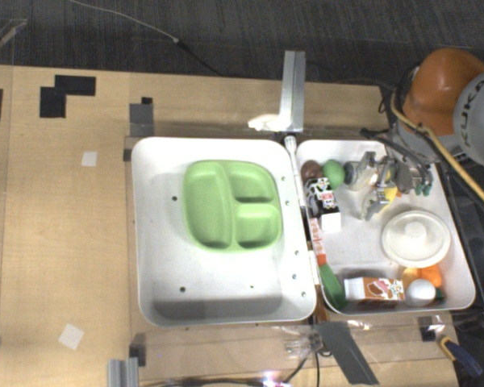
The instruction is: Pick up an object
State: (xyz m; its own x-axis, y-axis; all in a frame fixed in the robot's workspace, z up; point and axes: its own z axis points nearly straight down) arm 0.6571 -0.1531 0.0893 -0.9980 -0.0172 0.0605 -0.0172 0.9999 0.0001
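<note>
Hovering pincer (385, 185) — green ball (333, 172) just beside, apart

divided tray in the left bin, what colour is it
Light green; the tray shows plainly in the camera view.

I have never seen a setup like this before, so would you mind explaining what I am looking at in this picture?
This is one photo from a camera fixed above a wooden bench, looking down at a slant. Two shallow white bins sit side by side. The left bin holds a green divided plate. The right bin holds small things: a round white lid, a small carton, a white ball, a green ball and a brown ball. The grey and orange machine at the right is a robot arm. Its two-finger gripper hangs over the right bin's far end. Its job is to pick something up; I cannot tell whether it holds anything.
</note>
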